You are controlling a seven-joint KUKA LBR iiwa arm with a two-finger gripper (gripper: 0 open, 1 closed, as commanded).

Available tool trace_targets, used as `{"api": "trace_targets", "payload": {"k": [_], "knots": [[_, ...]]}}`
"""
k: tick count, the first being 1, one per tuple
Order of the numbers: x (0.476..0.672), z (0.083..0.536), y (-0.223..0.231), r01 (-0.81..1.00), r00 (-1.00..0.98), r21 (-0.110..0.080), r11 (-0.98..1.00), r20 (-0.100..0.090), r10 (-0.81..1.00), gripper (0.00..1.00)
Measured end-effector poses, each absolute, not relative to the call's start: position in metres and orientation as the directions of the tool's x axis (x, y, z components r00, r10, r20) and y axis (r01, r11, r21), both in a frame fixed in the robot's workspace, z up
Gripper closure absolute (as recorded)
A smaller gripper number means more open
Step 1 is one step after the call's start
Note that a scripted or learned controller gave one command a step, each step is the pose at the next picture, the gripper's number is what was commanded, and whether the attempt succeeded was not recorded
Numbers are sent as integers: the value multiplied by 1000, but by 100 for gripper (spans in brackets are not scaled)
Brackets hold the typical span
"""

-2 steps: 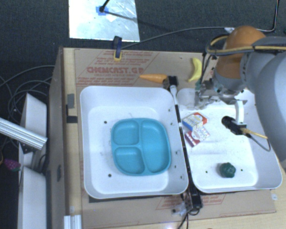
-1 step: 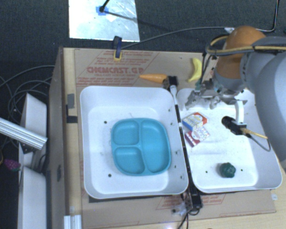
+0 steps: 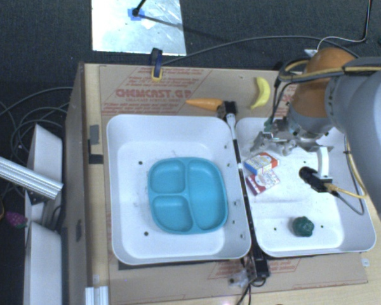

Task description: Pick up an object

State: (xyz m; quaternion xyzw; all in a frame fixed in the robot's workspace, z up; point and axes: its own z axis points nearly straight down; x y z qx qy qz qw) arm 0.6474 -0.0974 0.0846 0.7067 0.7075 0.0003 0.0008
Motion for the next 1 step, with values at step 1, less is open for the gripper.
{"api": "trace_targets", "payload": {"k": [1], "knots": [[645, 85, -128, 1000, -1, 3, 1, -2, 1000, 0]]}}
